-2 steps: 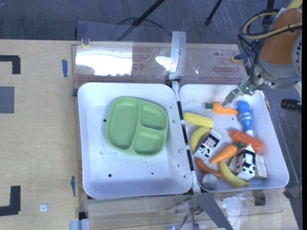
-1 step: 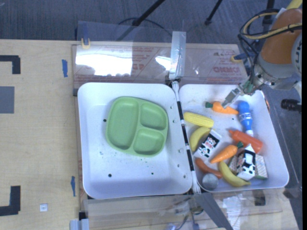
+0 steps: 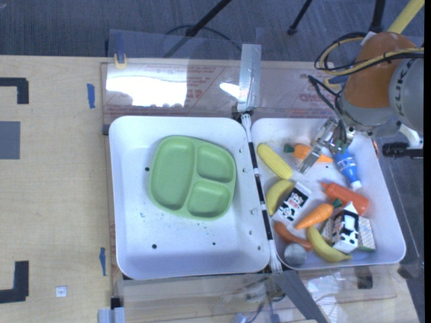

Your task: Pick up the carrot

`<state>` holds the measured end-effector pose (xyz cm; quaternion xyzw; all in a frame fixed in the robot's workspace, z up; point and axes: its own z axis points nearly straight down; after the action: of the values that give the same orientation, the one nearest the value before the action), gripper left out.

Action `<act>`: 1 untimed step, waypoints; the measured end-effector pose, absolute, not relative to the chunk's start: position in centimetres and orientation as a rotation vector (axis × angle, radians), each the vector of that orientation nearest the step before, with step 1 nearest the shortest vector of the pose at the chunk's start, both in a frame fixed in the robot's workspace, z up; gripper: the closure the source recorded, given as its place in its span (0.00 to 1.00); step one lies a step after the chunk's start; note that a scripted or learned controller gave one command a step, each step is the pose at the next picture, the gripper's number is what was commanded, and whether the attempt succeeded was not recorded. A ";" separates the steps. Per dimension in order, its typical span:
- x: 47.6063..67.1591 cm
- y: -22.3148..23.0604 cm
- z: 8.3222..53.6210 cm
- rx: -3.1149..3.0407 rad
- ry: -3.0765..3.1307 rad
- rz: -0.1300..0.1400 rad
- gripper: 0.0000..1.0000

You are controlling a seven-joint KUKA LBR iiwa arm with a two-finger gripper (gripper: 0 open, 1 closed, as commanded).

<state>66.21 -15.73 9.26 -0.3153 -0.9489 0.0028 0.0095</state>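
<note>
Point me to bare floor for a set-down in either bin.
Left bin: bare floor all around the green plate, widest along its front and left walls. Right bin: crowded; corn, carrot and bananas packed close, gripper over the back.

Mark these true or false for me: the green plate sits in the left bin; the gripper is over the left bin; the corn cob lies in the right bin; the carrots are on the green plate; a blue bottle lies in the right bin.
1. The green divided plate sits in the left bin. True.
2. The gripper is over the left bin. False: it hangs over the right bin, near that bin's back edge.
3. The corn cob lies in the right bin. True.
4. The carrots are on the green plate. False: the carrot lies in the right bin, among the toy food.
5. A blue bottle lies in the right bin. True.
</note>
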 end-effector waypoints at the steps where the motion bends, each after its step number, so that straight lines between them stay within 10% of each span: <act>1: 66.6 -15.7 10.5 -0.995 -2.980 0.000 1.00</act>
<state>66.62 -15.75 10.47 -0.3167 -0.9485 0.0000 0.0001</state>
